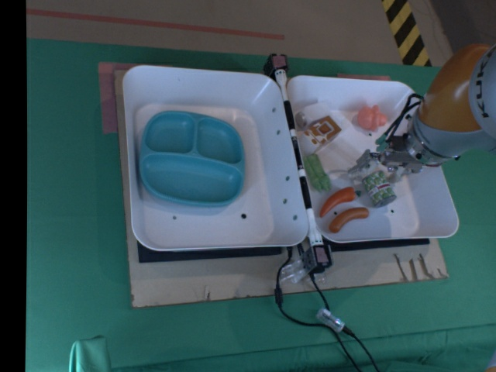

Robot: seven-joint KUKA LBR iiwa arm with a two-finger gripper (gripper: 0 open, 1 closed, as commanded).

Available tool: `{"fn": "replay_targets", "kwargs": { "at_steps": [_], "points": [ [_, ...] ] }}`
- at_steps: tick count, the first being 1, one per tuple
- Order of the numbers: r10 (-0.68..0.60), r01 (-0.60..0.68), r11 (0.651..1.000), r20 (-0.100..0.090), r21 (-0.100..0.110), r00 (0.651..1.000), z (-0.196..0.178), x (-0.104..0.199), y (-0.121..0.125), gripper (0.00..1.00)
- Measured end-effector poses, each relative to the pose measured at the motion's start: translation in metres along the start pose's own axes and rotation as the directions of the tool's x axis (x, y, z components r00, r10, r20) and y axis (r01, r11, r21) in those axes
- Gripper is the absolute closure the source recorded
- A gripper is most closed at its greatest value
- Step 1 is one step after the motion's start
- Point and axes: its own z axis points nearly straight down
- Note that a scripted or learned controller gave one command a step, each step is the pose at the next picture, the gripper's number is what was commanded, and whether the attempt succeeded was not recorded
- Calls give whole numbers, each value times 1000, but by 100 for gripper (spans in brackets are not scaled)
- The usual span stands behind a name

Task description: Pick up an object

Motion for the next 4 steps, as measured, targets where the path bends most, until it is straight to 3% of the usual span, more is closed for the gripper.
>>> {"fn": "replay_targets", "kwargs": {
  "at_steps": [1,2,4],
  "points": [
    [9,-8,1000,9,-13,1000,-15,-5,2,100],
    [-3,3,1000,-8,8,1000,-97,78,109,100],
    [-2,2,1000,-13,16,1000,-124,198,35,100]
  ]
}}
